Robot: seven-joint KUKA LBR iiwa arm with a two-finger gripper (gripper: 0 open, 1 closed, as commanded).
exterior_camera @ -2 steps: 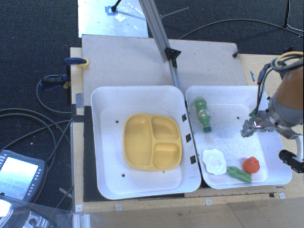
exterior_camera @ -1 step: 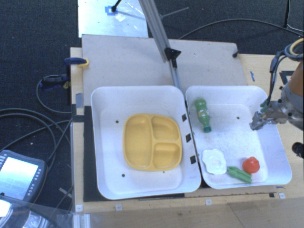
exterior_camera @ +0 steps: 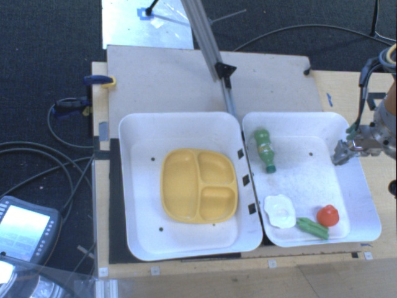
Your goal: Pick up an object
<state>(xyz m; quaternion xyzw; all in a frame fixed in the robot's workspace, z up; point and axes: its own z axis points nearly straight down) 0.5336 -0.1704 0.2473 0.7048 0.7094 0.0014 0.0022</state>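
Two white bins sit side by side on the table (exterior_camera: 205, 79). The left bin (exterior_camera: 139, 185) holds one thing: a yellow plate (exterior_camera: 200, 185) with three parts in it. The plate lies flat near the middle of that bin, a bit to the right.

The right bin (exterior_camera: 360, 191) holds four things. One green bottle (exterior_camera: 265, 149) lies on its side at the far left of the bin, close to the wall between the two bins. It has a pale label, but the words are too small to read. One white fried egg toy (exterior_camera: 280, 210) lies at the near left. One green pepper (exterior_camera: 313, 228) lies just to the right of the egg, at the near side. One red tomato (exterior_camera: 328, 215) sits right beside the pepper, a little farther back.

The gripper (exterior_camera: 342, 154) is at the right side of the right bin, above its right wall. It is well apart from all four things. I cannot tell if the fingers are spread or pressed together, because they look too small and dark. Nothing can be seen between them.

One blue and yellow clamp (exterior_camera: 99, 80) grips the far left edge of the table. One grey pole (exterior_camera: 205, 27) slants down from the far side to the gap between the bins. One screen (exterior_camera: 22, 225) glows at the near left, off the table.
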